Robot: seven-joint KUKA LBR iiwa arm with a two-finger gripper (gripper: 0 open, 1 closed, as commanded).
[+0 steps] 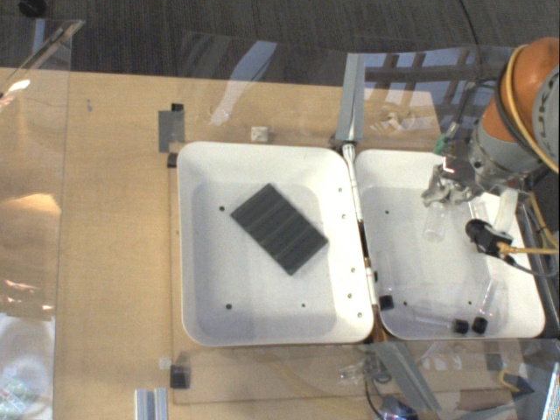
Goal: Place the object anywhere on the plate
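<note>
The plate (279, 228) is a dark grey ribbed rectangle lying at a slant in the middle of the left bin (201, 261). My gripper (443, 190) hangs over the upper part of the right bin (394, 234), well to the right of the plate. Just below the gripper a small clear, tube-like object (435, 227) lies on the bin floor; it is faint and hard to make out. Whether the gripper touches it I cannot tell.
More clear pieces (486, 297) lie near the right bin's lower right, with small black bits (469, 325) along its front wall and one (385, 302) at its lower left corner. A black cable end (482, 232) hangs beside the wrist. A ridge (357, 234) separates the bins.
</note>
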